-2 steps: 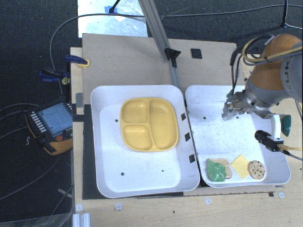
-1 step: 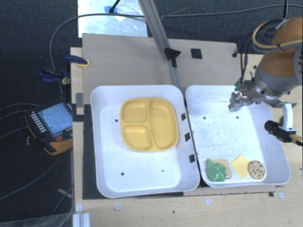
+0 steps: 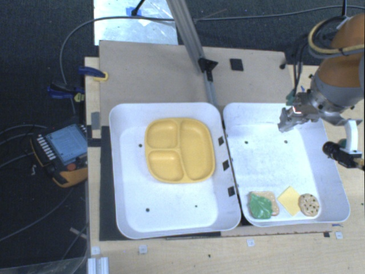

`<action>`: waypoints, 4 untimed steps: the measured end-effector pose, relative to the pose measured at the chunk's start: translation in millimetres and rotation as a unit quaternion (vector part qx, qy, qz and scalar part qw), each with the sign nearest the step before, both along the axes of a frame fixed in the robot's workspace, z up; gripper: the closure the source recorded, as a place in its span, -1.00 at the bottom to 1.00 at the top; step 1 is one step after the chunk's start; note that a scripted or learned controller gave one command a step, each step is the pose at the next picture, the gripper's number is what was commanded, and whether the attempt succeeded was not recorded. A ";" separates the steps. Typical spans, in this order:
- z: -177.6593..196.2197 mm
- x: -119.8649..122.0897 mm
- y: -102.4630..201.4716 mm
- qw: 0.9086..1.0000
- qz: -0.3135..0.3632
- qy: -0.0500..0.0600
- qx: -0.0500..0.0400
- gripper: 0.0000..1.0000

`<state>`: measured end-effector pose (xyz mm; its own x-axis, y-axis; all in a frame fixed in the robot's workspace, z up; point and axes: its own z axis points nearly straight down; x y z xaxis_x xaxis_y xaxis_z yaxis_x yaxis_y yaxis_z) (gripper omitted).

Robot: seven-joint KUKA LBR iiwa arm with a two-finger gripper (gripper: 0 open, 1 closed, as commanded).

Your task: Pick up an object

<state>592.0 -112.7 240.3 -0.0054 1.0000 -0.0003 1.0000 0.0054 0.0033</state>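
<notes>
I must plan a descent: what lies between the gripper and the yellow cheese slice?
In the camera view, bare white floor of the right bin lies between the gripper and the yellow cheese slice.

Two white bins (image 3: 171, 221) sit on a tan bench (image 3: 154, 67). The divided plate (image 3: 179, 150) is plain yellow. Beside the yellow cheese slice (image 3: 289, 200) lie a green-topped toast (image 3: 262, 205) and a tan, dark-speckled cookie (image 3: 308, 205). The arm (image 3: 342, 73) is grey and orange.

Left bin (image 3: 128, 210): yellow tray (image 3: 179, 150) fills centre; 6 o'clock floor open.
Right bin (image 3: 342, 201): food items (image 3: 283, 203) crowd 6 o'clock; centre open.
</notes>
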 end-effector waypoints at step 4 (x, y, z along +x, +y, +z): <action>-16.8 -53.3 199.0 1.000 0.003 0.001 0.001 1.00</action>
